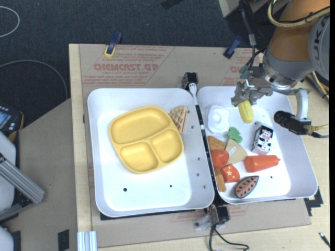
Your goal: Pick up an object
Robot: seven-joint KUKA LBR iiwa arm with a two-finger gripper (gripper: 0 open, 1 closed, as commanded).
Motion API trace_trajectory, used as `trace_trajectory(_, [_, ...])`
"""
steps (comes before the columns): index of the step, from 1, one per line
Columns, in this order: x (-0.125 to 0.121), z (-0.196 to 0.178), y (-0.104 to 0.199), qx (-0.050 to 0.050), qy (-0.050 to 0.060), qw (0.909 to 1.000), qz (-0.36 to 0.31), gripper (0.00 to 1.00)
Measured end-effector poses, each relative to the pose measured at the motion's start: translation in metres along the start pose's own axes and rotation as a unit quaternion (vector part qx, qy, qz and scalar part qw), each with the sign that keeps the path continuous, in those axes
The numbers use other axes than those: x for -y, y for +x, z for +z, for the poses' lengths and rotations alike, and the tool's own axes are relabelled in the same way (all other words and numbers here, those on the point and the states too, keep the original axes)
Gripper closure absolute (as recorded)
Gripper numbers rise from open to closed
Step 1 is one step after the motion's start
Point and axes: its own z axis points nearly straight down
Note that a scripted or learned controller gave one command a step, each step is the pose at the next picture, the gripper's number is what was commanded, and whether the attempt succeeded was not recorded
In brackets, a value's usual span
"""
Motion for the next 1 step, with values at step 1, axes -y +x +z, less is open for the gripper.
trace_trajectory(1, [0.0110, 0.0060, -0.0046, 0.000, 0.003, 1.0000, 0.001, 1.00])
